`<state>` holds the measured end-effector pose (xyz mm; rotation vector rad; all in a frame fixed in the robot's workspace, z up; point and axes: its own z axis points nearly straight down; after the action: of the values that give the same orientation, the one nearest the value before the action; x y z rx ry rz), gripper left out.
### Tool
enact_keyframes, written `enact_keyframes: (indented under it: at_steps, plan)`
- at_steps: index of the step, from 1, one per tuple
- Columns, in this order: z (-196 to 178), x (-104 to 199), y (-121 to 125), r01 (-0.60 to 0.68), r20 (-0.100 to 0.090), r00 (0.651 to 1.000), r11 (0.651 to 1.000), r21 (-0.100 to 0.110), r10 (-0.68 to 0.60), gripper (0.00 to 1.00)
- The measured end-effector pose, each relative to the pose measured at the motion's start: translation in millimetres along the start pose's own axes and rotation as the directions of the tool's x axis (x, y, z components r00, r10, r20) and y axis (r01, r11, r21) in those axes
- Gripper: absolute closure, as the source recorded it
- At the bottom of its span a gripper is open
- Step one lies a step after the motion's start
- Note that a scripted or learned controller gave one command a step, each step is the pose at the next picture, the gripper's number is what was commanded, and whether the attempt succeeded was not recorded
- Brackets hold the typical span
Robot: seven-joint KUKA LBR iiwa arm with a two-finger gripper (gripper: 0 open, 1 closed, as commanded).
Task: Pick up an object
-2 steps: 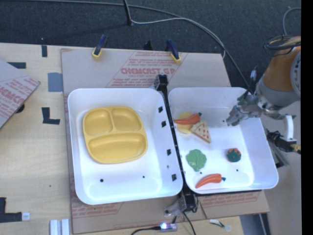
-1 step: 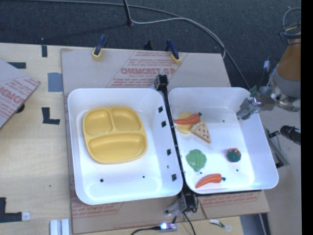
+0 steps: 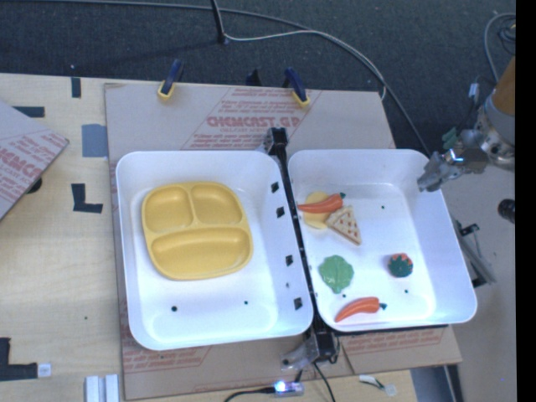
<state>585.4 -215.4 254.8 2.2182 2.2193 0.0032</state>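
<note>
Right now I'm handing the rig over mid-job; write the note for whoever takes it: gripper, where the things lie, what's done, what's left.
Gripper: over the right bin's upper right rim, nothing between its fingers.
Right bin holds: a chili pepper on a yellow piece near the divider, a pizza slice beside them, a green leafy toy, a small red and green ball, a second chili at the front.
Left bin: a yellow divided tray.
Done: nothing picked yet.
Left: descend on one item, close, lift.

Two white bins point(image 3: 134, 224) side by side on cardboard sheet point(image 3: 243, 115), blue clamps point(image 3: 171, 80) at far edge
</note>
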Motion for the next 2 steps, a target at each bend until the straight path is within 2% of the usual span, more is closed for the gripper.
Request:
enact_keyframes:
  at_steps: [2]
  plan:
    - [16, 85, -33, 0.003, -0.002, 1.000, 1.000, 0.005, -0.003, 1.00]
